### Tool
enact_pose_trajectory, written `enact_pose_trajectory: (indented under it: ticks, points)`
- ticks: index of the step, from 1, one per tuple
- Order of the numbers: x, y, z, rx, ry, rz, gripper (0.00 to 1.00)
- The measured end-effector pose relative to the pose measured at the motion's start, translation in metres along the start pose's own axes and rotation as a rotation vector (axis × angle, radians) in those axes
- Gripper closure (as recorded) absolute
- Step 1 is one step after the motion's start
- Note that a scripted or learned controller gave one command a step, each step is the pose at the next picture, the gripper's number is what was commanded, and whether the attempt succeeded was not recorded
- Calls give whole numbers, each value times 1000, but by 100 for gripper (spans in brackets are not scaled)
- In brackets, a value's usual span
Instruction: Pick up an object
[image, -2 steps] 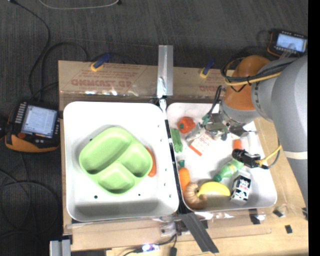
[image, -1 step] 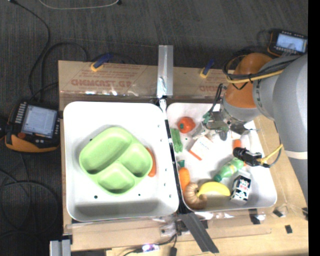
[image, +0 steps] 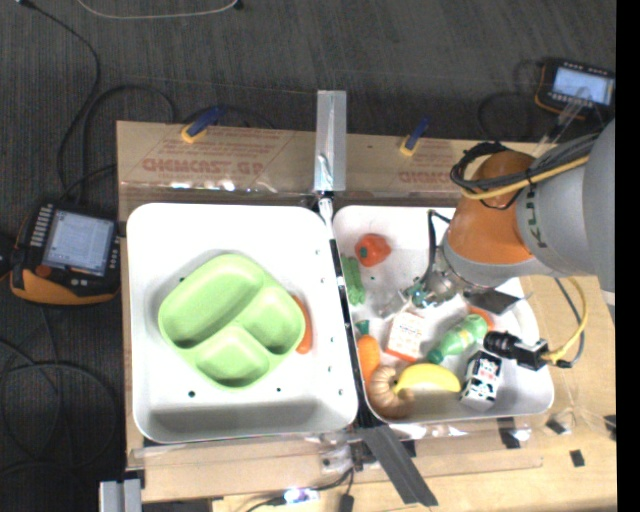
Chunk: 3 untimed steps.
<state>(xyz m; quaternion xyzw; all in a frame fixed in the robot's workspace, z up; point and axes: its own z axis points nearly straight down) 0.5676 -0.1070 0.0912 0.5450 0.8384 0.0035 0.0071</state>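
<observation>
A: What's in the left shallow white plastic bin (image: 150, 400)?

B: A light green divided plastic tray (image: 228, 318), in its middle.

A: And the right shallow white plastic bin (image: 540, 395)?

B: A small red round tomato toy (image: 372, 249) at the back; a yellow plastic banana (image: 428, 378) at the front, a brown ring-shaped doughnut toy (image: 384, 391) touching its left end, a white printed carton (image: 481, 379) just right.

Grey arm (image: 560, 215) from right, tool (image: 428, 291) lowered.

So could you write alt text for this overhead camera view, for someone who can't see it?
A grey robot arm with an orange band reaches from the right over a white bin of small items, among them a yellow banana and a red tomato. The neighbouring white bin holds a green three-section plastic tray.
</observation>
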Motion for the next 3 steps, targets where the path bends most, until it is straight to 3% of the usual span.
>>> enact_pose_trajectory:
  ticks: [1,2,3]
  points:
    - [34,52,-141,13,9,-45,100]
    - [35,54,-149,12,12,-47,100]
    - [105,55,-149,13,10,-180,100]
